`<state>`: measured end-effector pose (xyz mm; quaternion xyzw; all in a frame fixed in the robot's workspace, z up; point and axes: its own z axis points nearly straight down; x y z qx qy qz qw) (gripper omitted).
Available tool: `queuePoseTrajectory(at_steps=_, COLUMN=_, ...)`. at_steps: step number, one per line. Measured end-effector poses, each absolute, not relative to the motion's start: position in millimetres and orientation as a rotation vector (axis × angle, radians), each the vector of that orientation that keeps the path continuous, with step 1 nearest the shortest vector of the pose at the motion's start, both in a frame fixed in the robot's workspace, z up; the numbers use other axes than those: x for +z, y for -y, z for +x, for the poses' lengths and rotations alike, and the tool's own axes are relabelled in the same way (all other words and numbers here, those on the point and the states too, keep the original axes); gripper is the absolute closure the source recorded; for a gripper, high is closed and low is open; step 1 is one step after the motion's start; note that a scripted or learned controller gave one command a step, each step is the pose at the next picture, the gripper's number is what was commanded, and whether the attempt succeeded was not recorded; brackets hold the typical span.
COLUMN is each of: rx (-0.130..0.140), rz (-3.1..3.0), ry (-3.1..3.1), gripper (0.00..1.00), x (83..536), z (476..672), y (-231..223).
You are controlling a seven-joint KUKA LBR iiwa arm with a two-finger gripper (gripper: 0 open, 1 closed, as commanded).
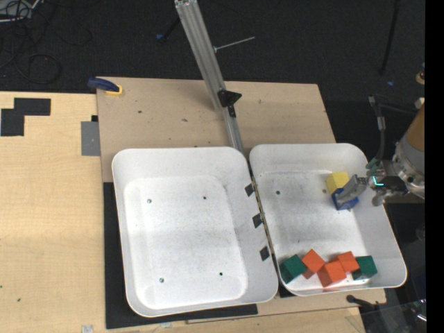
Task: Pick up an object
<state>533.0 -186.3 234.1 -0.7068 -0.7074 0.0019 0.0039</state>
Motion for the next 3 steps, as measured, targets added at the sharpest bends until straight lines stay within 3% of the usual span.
queuePoseTrajectory(at_steps=1, rx=0.002, rz=-2.221, ry=2.217, gripper=0.00, x=236.6, z=533.7, y=187.0)
queuePoseTrajectory(at_steps=3, rx=0.006, rz=-2.218, ry=2.214, gripper=0.00, x=121.7, z=531.7, y=197.6)
